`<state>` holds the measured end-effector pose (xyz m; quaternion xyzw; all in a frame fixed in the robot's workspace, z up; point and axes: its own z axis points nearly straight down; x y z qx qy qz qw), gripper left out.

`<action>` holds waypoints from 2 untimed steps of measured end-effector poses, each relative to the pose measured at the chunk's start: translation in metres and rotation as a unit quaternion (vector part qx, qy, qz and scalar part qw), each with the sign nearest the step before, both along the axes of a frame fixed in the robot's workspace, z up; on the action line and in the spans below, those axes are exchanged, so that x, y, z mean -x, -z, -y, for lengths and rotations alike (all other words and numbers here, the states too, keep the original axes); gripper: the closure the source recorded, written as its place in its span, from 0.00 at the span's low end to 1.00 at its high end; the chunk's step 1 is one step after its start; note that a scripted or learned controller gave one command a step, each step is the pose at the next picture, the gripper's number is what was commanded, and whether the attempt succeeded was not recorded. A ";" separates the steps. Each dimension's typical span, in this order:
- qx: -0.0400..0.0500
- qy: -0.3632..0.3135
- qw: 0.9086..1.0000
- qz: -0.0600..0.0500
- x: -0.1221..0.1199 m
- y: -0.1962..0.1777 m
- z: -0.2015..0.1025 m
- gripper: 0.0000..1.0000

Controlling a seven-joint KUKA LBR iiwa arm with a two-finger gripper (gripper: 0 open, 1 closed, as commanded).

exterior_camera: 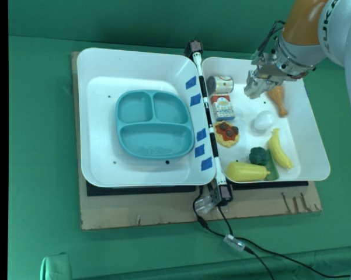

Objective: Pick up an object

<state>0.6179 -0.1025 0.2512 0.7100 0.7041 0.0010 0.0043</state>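
The right bin point(313, 134) holds several toy foods. A small can point(223, 84) and a red-and-white carton point(222, 107) lie near the divider. A pizza slice point(227, 133) sits below them. A white egg point(263, 121), a banana point(278, 149), a broccoli point(258, 156) and a yellow squash point(246, 171) fill the lower half. A brown drumstick point(278, 100) lies at the upper right. My gripper point(255, 88) hangs over the bin's upper part, just left of the drumstick and right of the can, with nothing seen in it.
The left bin point(99, 98) carries a teal divided plate point(155, 124). A divider rail with blue tape tabs point(205, 124) separates the bins. Cables point(239, 247) trail off the bench front. Green cloth surrounds the cardboard base.
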 end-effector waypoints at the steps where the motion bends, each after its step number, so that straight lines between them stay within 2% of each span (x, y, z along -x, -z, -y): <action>1: 0.001 0.000 1.000 0.006 0.010 0.063 0.014 1.00; 2: 0.001 -0.001 1.000 0.005 0.010 0.064 0.013 0.00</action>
